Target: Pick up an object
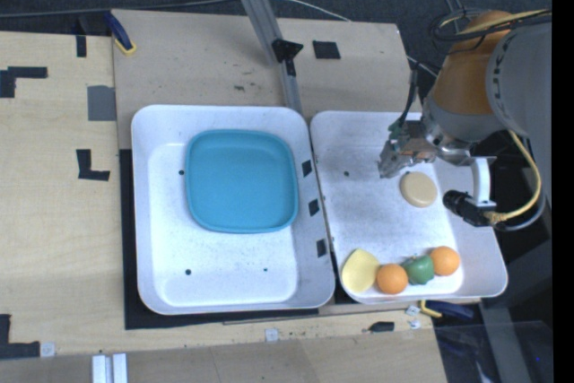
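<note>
Along the near rim of the right bin (pixel 484 287) lies a row of small things — a yellow piece (pixel 360 269), an orange ball (pixel 391 279), a green item (pixel 419 269) and a second orange ball (pixel 445 261), touching or nearly so. They seem to have gathered there against the bin's low wall, which would leave little room for a grip. Farther in, a cream disc (pixel 419 189) lies alone on the bin floor, with free space around it; it looks the likeliest target. Just beyond it and to its left hangs the gripper (pixel 395 159), low over the floor and close beside the disc, not over it. How far it is open I cannot tell — the tips blur together, and nothing shows between them. Left of all this, the other bin (pixel 152 193) holds a blue plate (pixel 241 180), flat at its middle.
</note>
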`<state>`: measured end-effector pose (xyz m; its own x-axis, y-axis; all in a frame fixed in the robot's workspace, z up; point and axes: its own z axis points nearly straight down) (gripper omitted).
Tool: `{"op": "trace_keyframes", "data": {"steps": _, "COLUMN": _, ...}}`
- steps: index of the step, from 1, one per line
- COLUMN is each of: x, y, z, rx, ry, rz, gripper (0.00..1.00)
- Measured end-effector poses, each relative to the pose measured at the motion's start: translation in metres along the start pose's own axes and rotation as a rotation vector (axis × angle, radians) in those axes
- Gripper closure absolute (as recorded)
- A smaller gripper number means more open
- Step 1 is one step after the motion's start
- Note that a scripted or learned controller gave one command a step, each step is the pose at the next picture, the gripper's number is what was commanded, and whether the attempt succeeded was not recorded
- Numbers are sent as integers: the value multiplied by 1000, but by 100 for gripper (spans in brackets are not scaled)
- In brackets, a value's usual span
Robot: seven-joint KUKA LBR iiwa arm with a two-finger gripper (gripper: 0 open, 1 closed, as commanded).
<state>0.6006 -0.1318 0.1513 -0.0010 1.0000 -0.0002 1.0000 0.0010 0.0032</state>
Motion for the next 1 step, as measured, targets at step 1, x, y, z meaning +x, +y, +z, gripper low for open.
{"op": "trace_keyframes", "data": {"steps": 1, "x": -10, "y": 0, "z": -50, "rx": 0, "ry": 0, "rz": 1, "gripper": 100}}
